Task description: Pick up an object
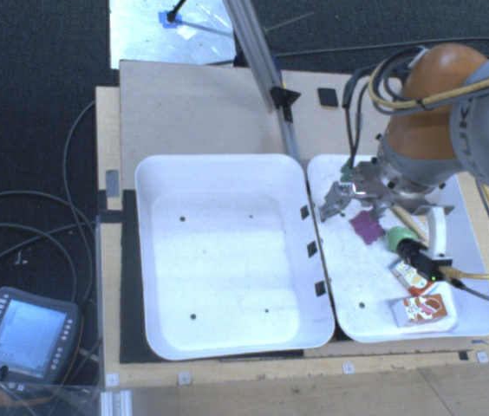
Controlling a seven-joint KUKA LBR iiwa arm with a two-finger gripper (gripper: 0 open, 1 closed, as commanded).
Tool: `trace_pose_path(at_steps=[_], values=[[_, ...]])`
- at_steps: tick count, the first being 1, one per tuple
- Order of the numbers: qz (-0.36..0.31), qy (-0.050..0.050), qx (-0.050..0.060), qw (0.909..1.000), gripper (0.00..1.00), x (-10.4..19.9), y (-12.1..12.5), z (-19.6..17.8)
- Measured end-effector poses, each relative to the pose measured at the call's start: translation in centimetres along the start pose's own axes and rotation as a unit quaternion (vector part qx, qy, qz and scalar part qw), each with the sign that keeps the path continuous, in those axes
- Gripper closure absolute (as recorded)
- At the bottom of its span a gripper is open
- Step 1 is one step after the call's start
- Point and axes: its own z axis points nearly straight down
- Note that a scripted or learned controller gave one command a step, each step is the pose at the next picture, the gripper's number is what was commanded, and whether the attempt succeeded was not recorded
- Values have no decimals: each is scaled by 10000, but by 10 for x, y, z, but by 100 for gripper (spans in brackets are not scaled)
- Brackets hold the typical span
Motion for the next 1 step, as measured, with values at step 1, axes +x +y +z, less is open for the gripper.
trace_pose_path(at_steps=[1], values=[[9, 3, 4, 10000, 0, -2, -80, -14]])
